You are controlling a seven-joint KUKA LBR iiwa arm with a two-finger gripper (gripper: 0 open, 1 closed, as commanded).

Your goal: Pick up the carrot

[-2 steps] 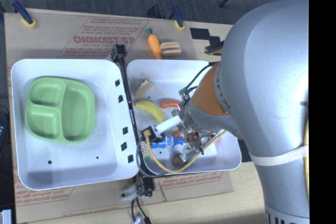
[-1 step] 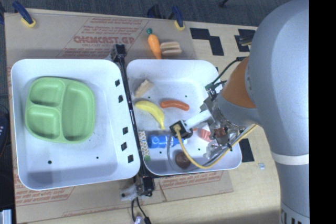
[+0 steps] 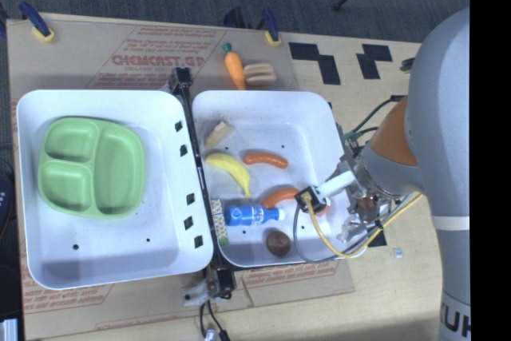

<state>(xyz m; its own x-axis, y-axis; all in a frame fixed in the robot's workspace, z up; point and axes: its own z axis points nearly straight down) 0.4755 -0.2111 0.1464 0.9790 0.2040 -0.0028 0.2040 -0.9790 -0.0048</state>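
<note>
The carrot (image 3: 234, 69), orange with a small green top, lies on the cardboard just beyond the far rim of the right bin (image 3: 319, 104), outside both bins. My gripper (image 3: 357, 220) hangs over the near right corner of the right bin, far from the carrot. An orange-red oblong piece (image 3: 278, 195) lies in the bin just left of the gripper. Nothing shows held at the gripper.
A small bun (image 3: 259, 74) sits beside the carrot. The right bin also holds a sausage (image 3: 265, 160), a banana (image 3: 229, 169), a bread piece (image 3: 218, 132), a blue bottle (image 3: 250, 214) and a brown round thing (image 3: 278, 241). A green divided plate (image 3: 92, 166) fills the left bin (image 3: 120, 259).
</note>
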